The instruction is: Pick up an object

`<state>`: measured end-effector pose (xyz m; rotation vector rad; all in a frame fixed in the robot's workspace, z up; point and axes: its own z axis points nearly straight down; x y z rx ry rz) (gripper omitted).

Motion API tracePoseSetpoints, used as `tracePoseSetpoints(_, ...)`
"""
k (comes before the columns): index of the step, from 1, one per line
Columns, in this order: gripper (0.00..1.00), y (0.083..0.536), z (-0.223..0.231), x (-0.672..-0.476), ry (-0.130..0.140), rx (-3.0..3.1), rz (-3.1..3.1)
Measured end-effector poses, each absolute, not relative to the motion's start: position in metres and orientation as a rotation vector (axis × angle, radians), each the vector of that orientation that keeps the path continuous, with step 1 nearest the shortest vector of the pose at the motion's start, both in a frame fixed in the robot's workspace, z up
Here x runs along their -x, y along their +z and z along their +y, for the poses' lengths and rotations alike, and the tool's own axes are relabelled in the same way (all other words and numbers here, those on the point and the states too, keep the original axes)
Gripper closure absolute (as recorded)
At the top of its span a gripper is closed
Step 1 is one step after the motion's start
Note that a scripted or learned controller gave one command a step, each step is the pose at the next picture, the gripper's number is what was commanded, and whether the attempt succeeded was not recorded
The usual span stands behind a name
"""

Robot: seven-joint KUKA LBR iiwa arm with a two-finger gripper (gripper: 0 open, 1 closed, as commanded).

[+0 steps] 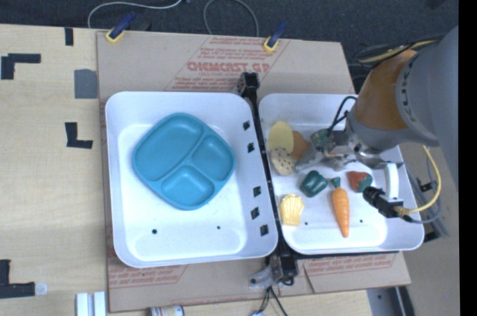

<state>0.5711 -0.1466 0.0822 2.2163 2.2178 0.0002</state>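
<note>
Note that the two shallow white bins sit side by side, so that items stay contained and within the arm's reach. The left white bin [119,232] carries a blue plastic divided plate [184,160] near its centre. The right white bin [402,236] holds the toy foods: a dark green plastic pepper [313,182] at its centre, an orange plastic carrot [340,211] toward its front edge, a yellow plastic corn cob [291,210] at its front-left corner, a pale yellow rounded piece [281,136] near its left edge and a red strawberry-like piece [359,179]. The two-finger gripper [333,150] sits low just above the pepper, the likely target; you cannot tell its jaw state. The pepper looks small, glossy and lumpy.
</note>
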Motion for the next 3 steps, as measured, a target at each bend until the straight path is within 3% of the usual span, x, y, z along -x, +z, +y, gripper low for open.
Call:
tracePoseSetpoints(1,0.0,0.088,-0.136,-0.525,0.006,-2.214,2.215)
tracePoseSetpoints(2,1.0,0.097,-0.136,-0.526,0.004,-2.215,2.216)
tracePoseSetpoints(3,1.0,0.19,-0.057,-0.571,0.014,-2.205,2.23)
